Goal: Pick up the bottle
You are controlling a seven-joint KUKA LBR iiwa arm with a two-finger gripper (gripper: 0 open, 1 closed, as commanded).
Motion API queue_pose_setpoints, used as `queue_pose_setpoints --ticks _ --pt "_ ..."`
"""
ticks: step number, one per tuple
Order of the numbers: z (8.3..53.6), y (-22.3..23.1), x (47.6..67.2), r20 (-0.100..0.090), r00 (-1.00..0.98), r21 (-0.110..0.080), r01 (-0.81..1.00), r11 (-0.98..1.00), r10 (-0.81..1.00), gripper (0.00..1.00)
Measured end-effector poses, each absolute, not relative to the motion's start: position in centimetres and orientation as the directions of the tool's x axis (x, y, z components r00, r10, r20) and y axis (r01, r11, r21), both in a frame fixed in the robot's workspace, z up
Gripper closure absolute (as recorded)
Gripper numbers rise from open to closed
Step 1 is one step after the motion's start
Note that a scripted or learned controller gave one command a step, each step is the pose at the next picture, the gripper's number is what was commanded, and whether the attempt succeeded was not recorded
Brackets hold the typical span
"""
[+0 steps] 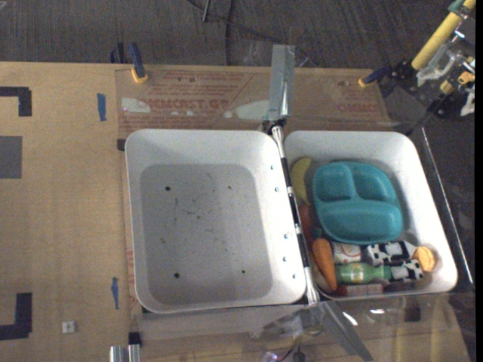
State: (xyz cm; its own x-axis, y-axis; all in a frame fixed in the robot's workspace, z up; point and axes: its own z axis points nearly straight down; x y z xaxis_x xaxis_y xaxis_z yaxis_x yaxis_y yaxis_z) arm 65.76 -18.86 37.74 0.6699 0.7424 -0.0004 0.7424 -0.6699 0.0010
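Note:
A small green bottle (367, 273) lies on its side along the near wall of the right bin (430, 194). Its length runs left to right. An orange carrot (324, 261) touches its left end, and a black-and-white cow-patterned toy (392, 253) lies just behind it. A small white and red item (346, 252) sits by the carrot.
A teal divided plate (356, 200) fills the middle of the right bin, with a yellow banana (301, 178) at its left and an orange round piece (426, 259) at the near right. The left bin (136, 202) holds only specks. Yellow-handled clamps (440, 35) stand beyond the far right corner.

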Motion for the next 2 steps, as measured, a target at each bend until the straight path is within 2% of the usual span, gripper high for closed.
queue_pose_setpoints --ticks 1,2 --pt "23.7 -11.6 65.0 -0.001 0.735 -0.003 0.678 -0.735 0.678 0.00" --pt "12.4 -9.8 61.1 0.007 0.557 0.011 0.831 -0.557 0.831 0.00"
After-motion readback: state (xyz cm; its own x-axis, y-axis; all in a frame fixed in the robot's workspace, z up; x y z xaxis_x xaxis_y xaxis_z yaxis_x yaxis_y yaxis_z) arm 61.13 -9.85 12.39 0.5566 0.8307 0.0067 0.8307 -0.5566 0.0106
